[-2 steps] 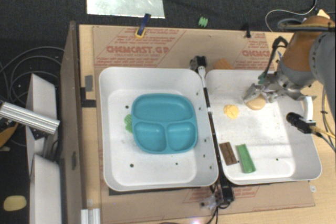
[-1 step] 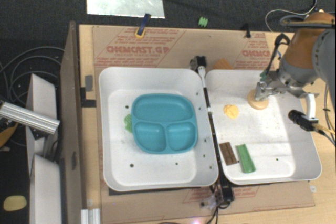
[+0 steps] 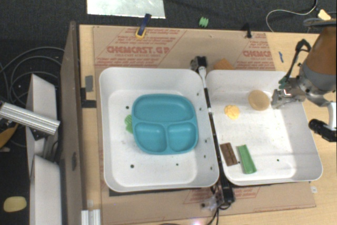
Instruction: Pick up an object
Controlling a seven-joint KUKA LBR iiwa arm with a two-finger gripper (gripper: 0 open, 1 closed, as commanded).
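Observation:
The right bin [image 3: 295, 166] holds a tan round piece [image 3: 258, 100], a small yellow lump [image 3: 231, 111], a brown bar [image 3: 228, 154] and a green bar [image 3: 246, 159]. My gripper [image 3: 283, 97] hangs at the bin's right side, just right of the tan round piece and close to it. Nothing shows between its tips. A teal divided tray [image 3: 165, 123] lies in the left bin [image 3: 116, 166], with a green scrap [image 3: 128, 123] peeking out at its left edge.
The arm's grey body and orange band [image 3: 321, 60] come in over the right bin's far right rim. A black divider [image 3: 206, 108] runs between the bins. Cables [image 3: 31, 68] and metal parts lie left of the bench.

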